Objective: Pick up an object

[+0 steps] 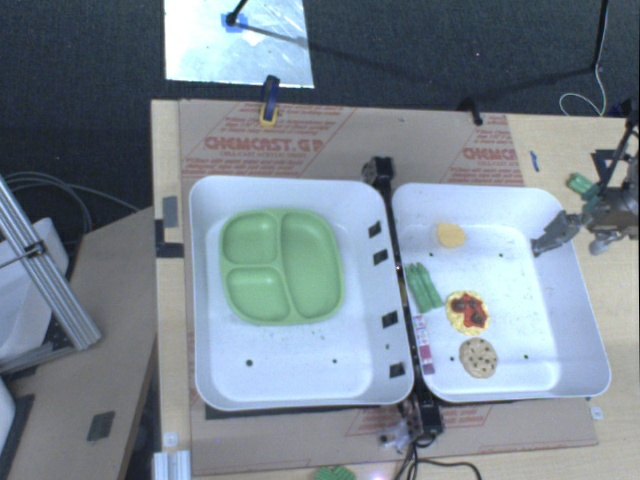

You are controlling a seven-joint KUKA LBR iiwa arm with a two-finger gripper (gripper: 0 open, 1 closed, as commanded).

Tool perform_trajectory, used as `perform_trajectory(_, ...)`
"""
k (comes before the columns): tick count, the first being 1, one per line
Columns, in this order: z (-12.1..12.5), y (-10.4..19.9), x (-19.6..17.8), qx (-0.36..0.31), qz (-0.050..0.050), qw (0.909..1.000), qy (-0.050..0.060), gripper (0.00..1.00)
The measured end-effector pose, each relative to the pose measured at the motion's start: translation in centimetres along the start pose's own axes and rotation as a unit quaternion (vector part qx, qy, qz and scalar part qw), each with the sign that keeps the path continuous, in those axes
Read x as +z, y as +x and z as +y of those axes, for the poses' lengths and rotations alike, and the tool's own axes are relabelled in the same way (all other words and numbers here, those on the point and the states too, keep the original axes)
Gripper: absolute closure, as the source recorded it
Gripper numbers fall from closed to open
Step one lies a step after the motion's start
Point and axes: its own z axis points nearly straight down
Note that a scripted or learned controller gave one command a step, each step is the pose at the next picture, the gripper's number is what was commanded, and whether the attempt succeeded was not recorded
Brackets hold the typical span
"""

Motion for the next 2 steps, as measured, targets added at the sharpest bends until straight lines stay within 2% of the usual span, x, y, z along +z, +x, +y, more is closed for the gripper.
perform_trajectory(1, 1.9, 5.8, 20.2, -0.002, 0.001, 1.0000, 0.000, 0.00)
perform_trajectory(2, 2.0, 5.5, 18.5, 0.000, 0.000, 1.0000, -0.001, 1.00)
